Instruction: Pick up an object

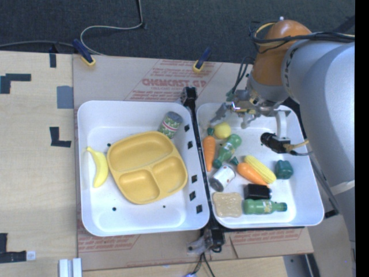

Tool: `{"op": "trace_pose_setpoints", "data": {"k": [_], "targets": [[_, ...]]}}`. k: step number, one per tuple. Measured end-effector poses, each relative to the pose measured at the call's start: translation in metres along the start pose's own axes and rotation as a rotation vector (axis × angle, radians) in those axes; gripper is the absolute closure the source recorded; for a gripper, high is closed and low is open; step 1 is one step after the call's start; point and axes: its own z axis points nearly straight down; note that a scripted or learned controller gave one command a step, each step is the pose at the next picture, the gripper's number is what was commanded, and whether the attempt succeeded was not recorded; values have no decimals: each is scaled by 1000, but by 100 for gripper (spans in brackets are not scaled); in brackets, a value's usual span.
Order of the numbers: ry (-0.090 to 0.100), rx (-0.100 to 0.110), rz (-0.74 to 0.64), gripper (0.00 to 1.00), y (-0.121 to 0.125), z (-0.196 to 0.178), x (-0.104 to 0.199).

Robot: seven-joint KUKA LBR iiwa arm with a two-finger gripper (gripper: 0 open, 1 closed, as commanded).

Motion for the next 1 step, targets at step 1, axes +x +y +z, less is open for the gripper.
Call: {"op": "trace_pose_setpoints", "data": {"k": [1], "targets": [[1, -4, -1, 0, -13, 39, 0]]}}
